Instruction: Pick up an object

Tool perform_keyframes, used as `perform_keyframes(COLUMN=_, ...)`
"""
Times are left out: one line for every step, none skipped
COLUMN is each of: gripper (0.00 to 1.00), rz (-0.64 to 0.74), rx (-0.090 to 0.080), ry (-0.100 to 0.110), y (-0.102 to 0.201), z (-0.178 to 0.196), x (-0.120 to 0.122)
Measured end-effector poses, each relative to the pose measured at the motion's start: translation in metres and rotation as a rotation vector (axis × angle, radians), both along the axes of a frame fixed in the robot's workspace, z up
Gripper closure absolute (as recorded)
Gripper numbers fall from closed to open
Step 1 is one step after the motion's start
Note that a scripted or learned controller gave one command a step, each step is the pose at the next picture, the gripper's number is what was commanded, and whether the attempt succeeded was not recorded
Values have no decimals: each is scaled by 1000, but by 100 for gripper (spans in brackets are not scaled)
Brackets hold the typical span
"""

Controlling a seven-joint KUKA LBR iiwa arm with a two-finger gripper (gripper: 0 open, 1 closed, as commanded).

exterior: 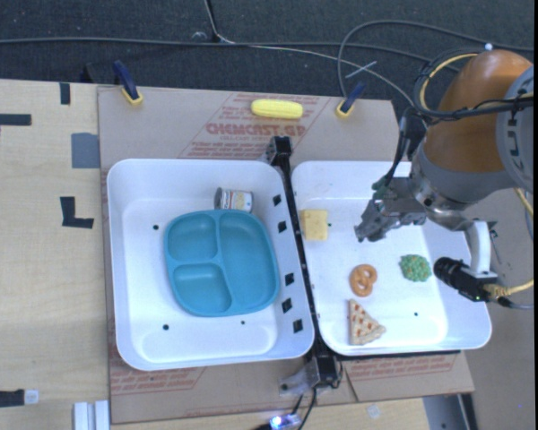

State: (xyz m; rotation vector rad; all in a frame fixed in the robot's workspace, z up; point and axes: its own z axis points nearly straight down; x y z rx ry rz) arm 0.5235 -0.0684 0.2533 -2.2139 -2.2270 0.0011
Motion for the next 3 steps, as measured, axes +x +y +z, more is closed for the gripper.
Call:
perform_keyframes(gripper=100, rz=-2, rx=-1, ry=1, y=47, z=-15, x=4)
perform_keyframes(gripper=100, rz=0, rx=0, ry=3, y=99, z=-29, x=7)
perform_keyframes(gripper=100, rz=1, rx=0, ry=0, y=158, z=-22, x=8)
